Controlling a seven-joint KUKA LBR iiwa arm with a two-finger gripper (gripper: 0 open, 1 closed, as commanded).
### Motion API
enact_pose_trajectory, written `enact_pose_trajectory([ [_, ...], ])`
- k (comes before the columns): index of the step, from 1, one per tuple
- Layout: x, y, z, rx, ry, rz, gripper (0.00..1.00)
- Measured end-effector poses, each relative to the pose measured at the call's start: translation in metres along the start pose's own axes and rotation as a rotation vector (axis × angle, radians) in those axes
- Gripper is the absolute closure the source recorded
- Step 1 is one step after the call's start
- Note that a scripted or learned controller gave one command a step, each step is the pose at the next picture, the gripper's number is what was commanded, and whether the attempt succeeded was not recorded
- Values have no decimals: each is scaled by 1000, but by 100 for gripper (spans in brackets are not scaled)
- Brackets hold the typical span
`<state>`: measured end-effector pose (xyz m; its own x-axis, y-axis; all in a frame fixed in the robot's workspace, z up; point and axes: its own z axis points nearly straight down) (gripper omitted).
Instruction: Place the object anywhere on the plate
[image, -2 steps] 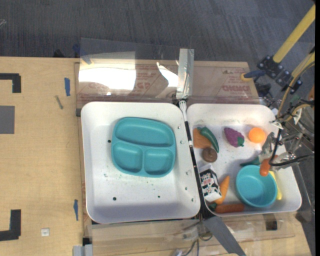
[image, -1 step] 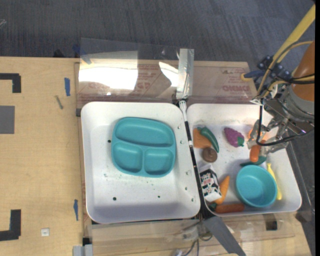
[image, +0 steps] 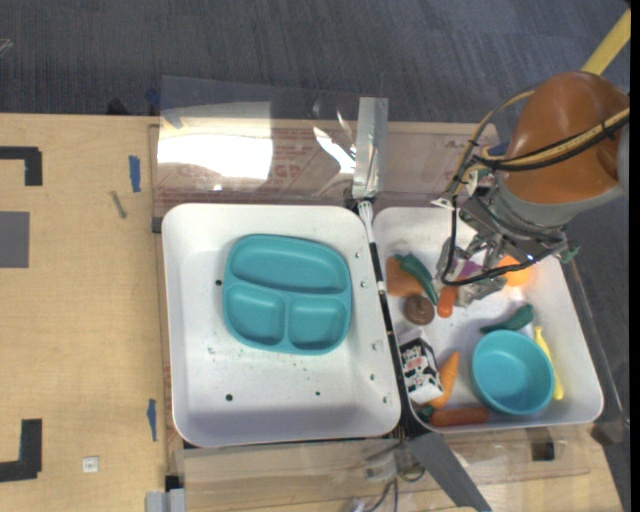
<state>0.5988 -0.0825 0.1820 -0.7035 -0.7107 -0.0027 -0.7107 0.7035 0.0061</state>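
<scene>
A teal plate (image: 287, 292) with three compartments lies in the left white bin (image: 190, 330) with nothing on it. My gripper (image: 476, 272) hangs low over the back of the right bin (image: 585, 345), under the orange band of the arm. Right below and to its left sit a small orange piece (image: 445, 298) and a purple bit (image: 465, 268); whether either is touched cannot be made out. An orange carrot with a green top (image: 408, 274) lies just left of the gripper.
The right bin also holds a teal bowl (image: 510, 372), a brown round piece (image: 418, 309), a black-and-white carton (image: 420, 368), another carrot (image: 448, 372), a yellow item (image: 546, 352) and a red-orange piece (image: 460, 415). A ridge between the bins separates plate and gripper.
</scene>
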Motion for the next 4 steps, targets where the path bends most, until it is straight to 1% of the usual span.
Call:
enact_pose_trajectory([
  [1,-64,28,-24,11,-8,-86,100],
  [2,15,-11,-63,14,-3,-344,100],
  [3,-17,-16,-47,10,-3,-384,100],
  [4,-65,-29,-80,13,-5,-610,100],
])
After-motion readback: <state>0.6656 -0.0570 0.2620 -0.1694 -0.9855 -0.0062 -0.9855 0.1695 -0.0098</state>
